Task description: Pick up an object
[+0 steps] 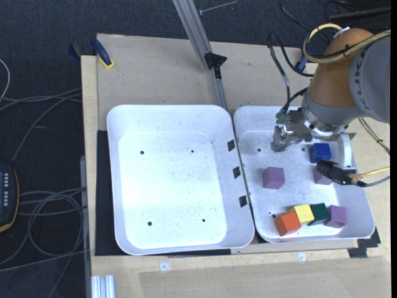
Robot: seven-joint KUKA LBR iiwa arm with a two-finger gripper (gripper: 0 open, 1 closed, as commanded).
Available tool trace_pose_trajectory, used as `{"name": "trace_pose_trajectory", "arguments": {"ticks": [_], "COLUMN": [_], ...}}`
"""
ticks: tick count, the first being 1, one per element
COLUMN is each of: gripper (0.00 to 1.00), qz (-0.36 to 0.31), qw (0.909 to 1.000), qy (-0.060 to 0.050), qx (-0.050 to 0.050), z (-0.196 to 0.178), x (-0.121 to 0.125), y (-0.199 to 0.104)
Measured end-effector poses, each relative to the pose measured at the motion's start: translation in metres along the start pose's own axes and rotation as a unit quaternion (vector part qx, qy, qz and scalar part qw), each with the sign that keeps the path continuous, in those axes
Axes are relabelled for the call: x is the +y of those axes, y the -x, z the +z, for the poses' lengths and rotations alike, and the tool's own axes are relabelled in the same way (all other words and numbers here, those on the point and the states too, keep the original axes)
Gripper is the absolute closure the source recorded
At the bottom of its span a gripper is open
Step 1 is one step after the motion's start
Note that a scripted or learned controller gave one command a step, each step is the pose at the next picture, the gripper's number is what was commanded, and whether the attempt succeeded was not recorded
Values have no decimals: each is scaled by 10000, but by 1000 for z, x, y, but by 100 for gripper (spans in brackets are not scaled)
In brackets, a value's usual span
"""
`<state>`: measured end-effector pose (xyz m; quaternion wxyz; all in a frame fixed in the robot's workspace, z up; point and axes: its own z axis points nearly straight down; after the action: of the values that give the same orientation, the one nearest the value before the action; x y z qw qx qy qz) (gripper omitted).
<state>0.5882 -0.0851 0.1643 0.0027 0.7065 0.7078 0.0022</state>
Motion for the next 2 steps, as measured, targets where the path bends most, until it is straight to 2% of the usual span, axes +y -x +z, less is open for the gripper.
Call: {"name": "trace_pose_trajectory", "arguments": {"ticks": [2], "gripper": [100], "qz": [1], "qw": [10000], "qy": [2], "qx": [-1], "z": [-96], "x": [0], "y": [6]}}
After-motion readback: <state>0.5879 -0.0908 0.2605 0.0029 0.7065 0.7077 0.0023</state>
